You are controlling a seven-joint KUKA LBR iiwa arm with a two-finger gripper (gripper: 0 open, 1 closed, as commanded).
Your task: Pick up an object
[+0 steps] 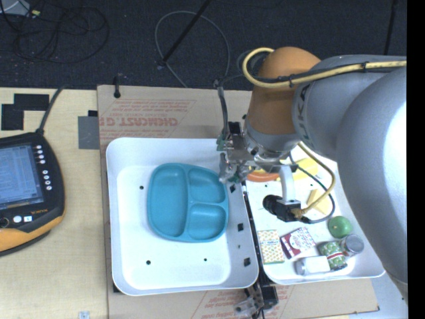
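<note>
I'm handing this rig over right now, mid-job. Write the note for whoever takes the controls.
Gripper: low over the wall between the two bins, beside the right edge of the turquoise divided plastic plate. I see nothing held in it.
Left white bin: holds that plate alone.
Right white bin: holds small items, among them a round green ball, a patterned square packet and a red-and-white packet.
Done: no object is lifted yet.
Left: grasp one object and raise it clear of its bin.
</note>
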